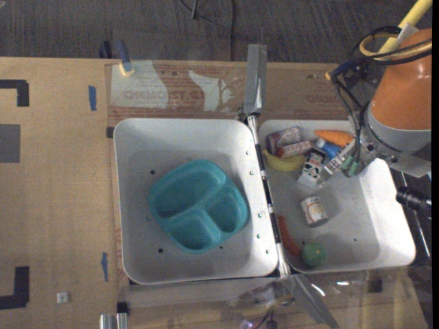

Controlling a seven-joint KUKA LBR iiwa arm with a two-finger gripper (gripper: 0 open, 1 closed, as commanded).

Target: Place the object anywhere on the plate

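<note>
far left on the tabletop (pixel 55 184), bare tan board with black corner marks and bits of blue tape. next right, the left bin (pixel 137 142), carrying a teal plate (pixel 199 205) with three compartments, sitting a little below the bin's middle, nothing on it. past the divider, the right bin (pixel 384 245) holds the clutter: a banana (pixel 282 162) along the upper left, two small red-and-white packets (pixel 288 142) above it, a carton (pixel 312 166) with a dark print beside them, an orange carrot-like piece (pixel 336 137) at the top, a small can (pixel 315 210) lying near the middle, a red strip (pixel 288 235) against the left wall, a green ball (pixel 315 254) low down. the task does not name its object, so any of these may be the one; all sit in the right bin, well apart from the plate. the pincer (pixel 346 163) hangs just right of the carton, near the upper pile; its tips are too blurred to say whether wide or narrow, and nothing can be seen between them. risks, as judged: the top items are packed touching, so a descent there could catch two at once or shove the carton aside; the can may roll off the tips; a weak grip could drop the load crossing the divider.
</note>
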